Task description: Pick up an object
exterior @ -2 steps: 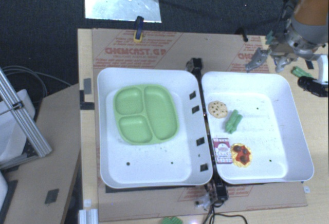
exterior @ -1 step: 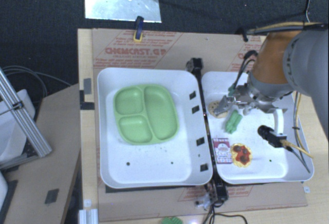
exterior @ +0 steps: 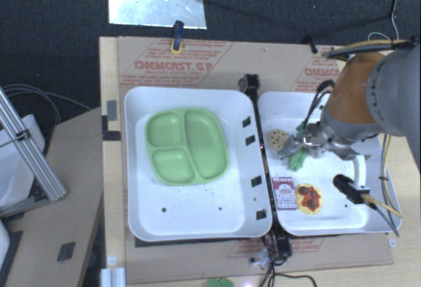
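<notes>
Over the right-hand shallow white plastic bin [exterior: 342, 213], the arm's metal claw [exterior: 296, 147], its opening impossible to judge, touches a small green object [exterior: 297, 160] directly beneath and could nudge the neighbouring speckled round cookie [exterior: 277, 139].

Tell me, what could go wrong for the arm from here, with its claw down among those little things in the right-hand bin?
The gripper sits low by a green object and a cookie-like disc lying close together, so it may nudge one while going for the other, or lift nothing. Both lie near the right bin's inner wall, where a push could wedge them against it. The red card and the pizza-like piece lie apart and look safe.
</notes>
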Available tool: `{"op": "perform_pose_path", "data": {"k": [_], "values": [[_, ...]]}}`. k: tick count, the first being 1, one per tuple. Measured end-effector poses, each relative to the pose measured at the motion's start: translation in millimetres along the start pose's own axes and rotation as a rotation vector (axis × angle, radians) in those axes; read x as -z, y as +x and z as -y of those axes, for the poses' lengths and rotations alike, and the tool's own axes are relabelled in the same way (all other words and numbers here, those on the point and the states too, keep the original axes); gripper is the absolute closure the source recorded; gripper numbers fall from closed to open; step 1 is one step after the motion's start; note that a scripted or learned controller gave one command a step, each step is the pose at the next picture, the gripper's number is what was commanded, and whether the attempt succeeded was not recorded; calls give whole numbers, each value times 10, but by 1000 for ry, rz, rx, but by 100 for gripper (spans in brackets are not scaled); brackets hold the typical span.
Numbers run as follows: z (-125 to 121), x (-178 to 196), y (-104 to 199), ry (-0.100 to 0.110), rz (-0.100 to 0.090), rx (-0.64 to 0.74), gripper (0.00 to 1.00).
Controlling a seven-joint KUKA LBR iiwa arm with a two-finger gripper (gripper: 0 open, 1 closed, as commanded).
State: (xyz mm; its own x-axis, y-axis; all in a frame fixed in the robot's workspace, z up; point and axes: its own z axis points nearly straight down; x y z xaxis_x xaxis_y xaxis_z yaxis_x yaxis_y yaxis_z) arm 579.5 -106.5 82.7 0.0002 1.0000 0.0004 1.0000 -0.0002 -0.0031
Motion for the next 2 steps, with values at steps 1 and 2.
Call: {"op": "perform_pose_path", "data": {"k": [1,2], "values": [[-26,127,8,-6,0,2,100],[-140,1074,588,-13,0,10,100]]}}
